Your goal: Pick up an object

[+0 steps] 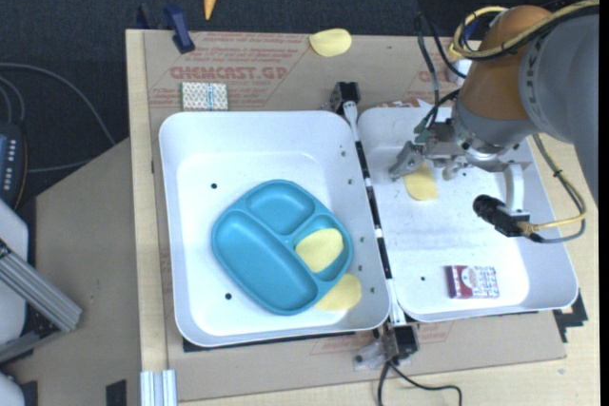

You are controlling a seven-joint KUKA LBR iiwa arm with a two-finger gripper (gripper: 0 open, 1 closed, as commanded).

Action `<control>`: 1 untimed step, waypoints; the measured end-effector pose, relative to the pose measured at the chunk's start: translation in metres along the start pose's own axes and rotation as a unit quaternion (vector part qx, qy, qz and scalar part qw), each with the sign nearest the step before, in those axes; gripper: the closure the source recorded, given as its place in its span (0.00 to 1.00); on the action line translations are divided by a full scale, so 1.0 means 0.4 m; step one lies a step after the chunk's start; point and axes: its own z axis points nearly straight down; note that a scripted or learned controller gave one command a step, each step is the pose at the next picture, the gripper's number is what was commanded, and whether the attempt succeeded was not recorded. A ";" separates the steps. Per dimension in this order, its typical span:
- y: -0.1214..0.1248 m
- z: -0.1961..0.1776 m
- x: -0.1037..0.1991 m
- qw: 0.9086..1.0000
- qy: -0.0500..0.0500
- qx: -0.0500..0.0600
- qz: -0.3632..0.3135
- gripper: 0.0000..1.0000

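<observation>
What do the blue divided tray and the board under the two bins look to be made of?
Blue tray: probably moulded plastic, with a smooth, even colour, rounded compartment walls and a slight sheen. Board: likely cardboard or fibreboard, matte tan with red printed lettering; the exact material cannot be told.

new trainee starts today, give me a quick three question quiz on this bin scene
1. True or false: the blue divided tray lies in the right bin.
2. Which item lies nearest the gripper? A) the small yellow piece B) the red and white packet C) the yellow piece in the tray
3. Fill the gap: the orange carrot-shaped item lies on the dark ____, off the bench.

Key
1. False: it lies in the left bin.
2. A: it lies in the right bin, just below the gripper.
3. Floor.
</observation>
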 end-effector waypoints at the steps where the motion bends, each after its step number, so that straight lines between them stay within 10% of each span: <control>1: 0.001 0.061 -0.014 1.000 0.000 0.002 0.000 0.00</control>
